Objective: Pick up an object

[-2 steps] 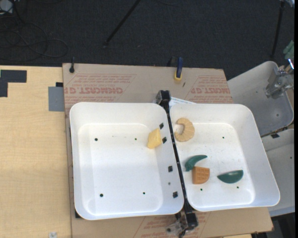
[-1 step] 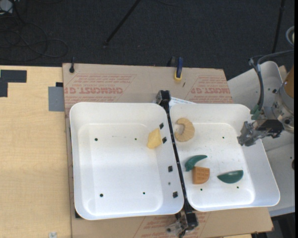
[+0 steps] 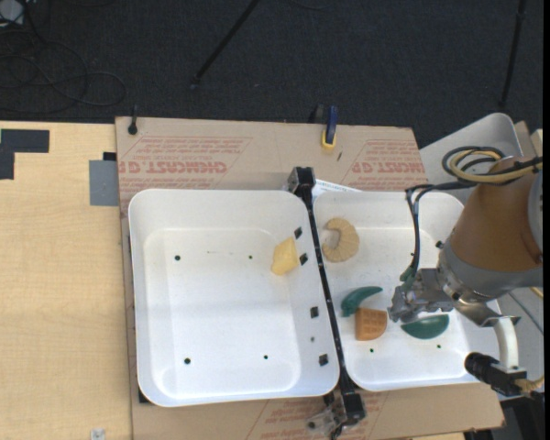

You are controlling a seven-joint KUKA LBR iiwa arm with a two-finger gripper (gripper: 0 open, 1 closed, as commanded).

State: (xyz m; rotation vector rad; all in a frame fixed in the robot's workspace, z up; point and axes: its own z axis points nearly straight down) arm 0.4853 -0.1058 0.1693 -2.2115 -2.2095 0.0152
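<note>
— gripper (image 3: 411,302) is low in the right bin (image 3: 385,374), just over the dark green disc (image 3: 429,326). can't tell what state it's in, or whether it has anything.

— orange block (image 3: 371,324) and green crescent (image 3: 360,298) sit just beside it.

— i'd say it should drop straight onto the disc, clear of the block, then lift slowly.

— yellow piece (image 3: 284,257) lies in the left bin (image 3: 156,273), the beige ring (image 3: 340,240) further back.
</note>
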